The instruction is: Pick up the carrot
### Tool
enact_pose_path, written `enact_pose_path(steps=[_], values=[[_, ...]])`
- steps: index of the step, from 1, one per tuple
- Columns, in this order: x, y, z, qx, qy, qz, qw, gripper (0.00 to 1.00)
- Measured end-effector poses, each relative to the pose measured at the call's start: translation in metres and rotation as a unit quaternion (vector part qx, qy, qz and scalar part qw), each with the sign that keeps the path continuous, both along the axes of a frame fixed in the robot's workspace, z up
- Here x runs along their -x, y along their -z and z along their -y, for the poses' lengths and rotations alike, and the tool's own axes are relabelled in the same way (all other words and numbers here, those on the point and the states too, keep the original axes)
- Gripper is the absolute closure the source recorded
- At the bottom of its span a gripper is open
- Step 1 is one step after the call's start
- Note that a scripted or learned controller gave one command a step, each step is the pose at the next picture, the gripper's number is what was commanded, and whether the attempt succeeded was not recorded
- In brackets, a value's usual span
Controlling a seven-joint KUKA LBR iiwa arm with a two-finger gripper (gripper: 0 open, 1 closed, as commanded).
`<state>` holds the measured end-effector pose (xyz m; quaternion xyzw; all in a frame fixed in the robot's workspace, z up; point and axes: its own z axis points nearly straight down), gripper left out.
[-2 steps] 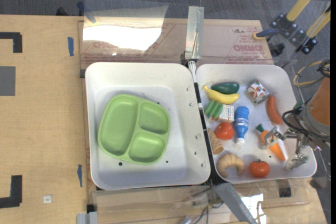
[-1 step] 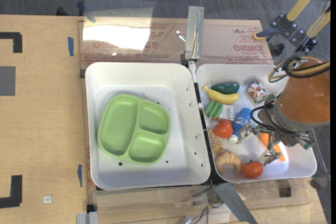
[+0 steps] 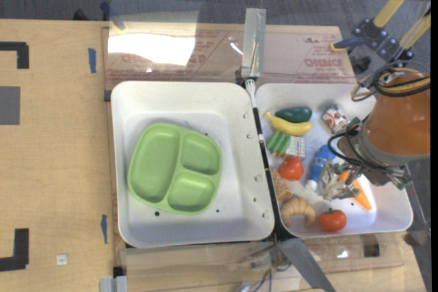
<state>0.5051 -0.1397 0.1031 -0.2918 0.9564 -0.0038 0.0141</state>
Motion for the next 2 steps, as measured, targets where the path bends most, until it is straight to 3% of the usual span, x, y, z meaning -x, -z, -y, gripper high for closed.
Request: enact_pose_path(steps=[1, 2], values=[[-0.0024, -0.0103, -0.0019, -0.0005, -0.001, 0.004, 1.0, 1.0], [-0.0021, -0.0097, -0.0019, -0.0006, -0.001, 0.003, 1.0, 0.0]])
